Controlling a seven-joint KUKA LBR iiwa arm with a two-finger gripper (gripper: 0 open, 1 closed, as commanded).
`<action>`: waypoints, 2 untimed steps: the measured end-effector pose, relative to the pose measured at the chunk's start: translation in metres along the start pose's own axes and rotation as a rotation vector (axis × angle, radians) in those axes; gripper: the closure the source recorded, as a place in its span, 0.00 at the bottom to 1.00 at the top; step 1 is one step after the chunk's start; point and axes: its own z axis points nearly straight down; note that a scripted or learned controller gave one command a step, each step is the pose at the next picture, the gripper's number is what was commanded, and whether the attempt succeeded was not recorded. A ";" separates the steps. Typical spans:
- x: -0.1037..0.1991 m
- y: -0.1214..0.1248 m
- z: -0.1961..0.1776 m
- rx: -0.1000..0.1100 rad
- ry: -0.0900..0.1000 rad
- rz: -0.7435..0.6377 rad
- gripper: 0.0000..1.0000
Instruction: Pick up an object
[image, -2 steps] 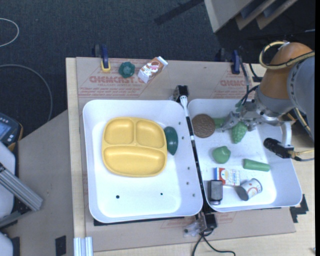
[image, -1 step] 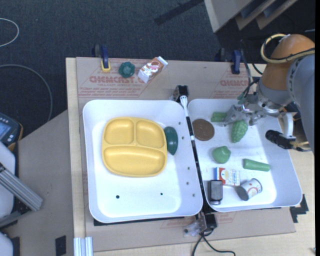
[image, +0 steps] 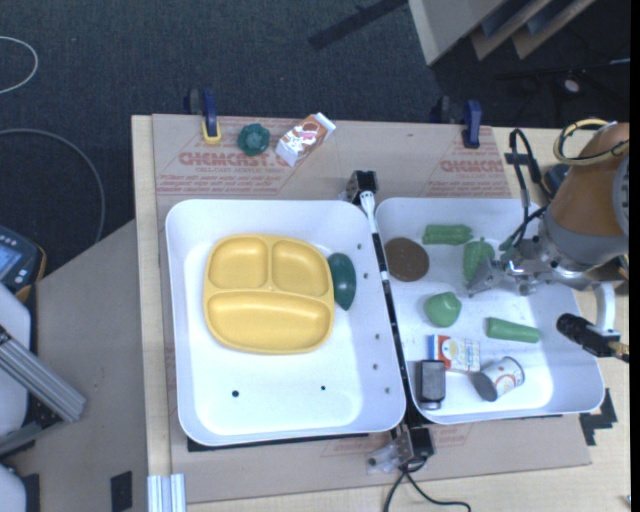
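My gripper (image: 503, 274) hangs low over the right bin (image: 572, 398), near its right-hand middle. Just left of it, touching or nearly so, lies a green piece (image: 476, 260). Other items in this bin are a long green piece (image: 446, 235) at the back, a brown disc (image: 407, 258), a rounded green piece (image: 443, 308), another long green piece (image: 512, 329), a small white carton (image: 459, 352), a tipped can (image: 498, 378) and a black block (image: 431, 380). I see nothing held in the gripper.
The left bin (image: 290, 405) holds a yellow divided plate (image: 268, 292) with a dark green object (image: 342, 279) at its right edge. Behind the bins, a teal round thing (image: 254, 137) and a small carton (image: 304, 139) lie on the board. The arm's grey body (image: 590, 215) stands over the right bin's right side.
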 end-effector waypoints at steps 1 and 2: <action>0.044 0.058 -0.001 -0.014 -0.002 -0.010 0.00; 0.040 0.056 -0.012 -0.014 -0.004 -0.006 1.00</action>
